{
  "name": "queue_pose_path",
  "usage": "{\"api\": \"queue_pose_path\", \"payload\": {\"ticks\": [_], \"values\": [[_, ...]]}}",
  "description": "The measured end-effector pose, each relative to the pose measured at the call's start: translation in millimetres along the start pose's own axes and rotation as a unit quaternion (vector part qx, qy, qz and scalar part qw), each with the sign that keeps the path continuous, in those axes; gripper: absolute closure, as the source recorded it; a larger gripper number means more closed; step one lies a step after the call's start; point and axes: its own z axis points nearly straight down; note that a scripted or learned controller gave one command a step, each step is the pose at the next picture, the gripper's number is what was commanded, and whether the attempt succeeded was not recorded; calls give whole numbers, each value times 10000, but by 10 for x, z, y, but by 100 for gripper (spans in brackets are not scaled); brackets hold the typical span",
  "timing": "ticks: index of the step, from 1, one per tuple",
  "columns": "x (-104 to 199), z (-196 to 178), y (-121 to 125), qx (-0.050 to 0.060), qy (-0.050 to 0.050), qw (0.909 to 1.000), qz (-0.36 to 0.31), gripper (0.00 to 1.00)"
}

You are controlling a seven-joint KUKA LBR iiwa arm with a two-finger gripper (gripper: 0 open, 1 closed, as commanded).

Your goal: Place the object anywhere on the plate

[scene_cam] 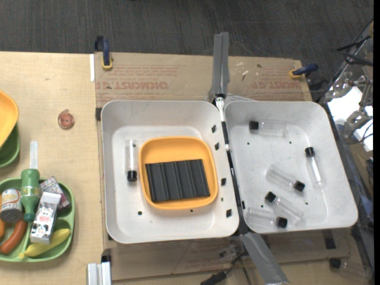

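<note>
Camera view: left bin (113, 177) holds orange plate (178, 149); right bin (332, 159), clear tubes (285, 179).

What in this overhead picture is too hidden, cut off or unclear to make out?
- Clear tubes in the right bin: see-through bodies fade into the white floor, so the exact count is uncertain.
- Yellow dish: cut off by the left edge.
- Label on the small carton in the green tray: too small to read.
- Plate centre: covered by a black ribbed block.
</note>
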Motion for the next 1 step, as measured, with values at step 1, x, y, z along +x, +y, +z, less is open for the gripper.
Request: {"api": "queue_pose_path", "payload": {"ticks": [1], "values": [[45, -105, 12, 2, -1, 10000, -59, 0]]}}
